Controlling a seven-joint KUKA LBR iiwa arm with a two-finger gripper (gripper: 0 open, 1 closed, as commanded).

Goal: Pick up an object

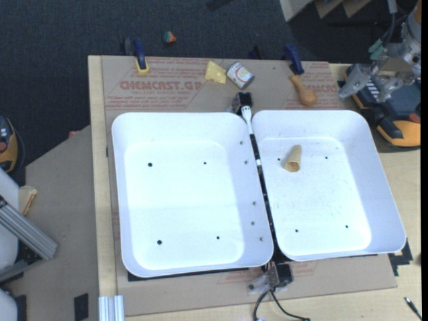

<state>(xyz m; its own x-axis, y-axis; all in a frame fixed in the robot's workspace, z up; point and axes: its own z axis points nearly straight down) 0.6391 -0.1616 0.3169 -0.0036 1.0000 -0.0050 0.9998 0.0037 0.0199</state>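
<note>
Gripper [394, 59] sits at the bench's two o'clock corner, off past the right bin [374, 179]; its fingers blur into the metal clutter there, so their spread cannot be told, and nothing shows between them. Inside that bin, toward eleven o'clock, lies a small tan cone-shaped object [292, 158], well apart from the gripper. Left bin [127, 179] lies beside it.
</note>
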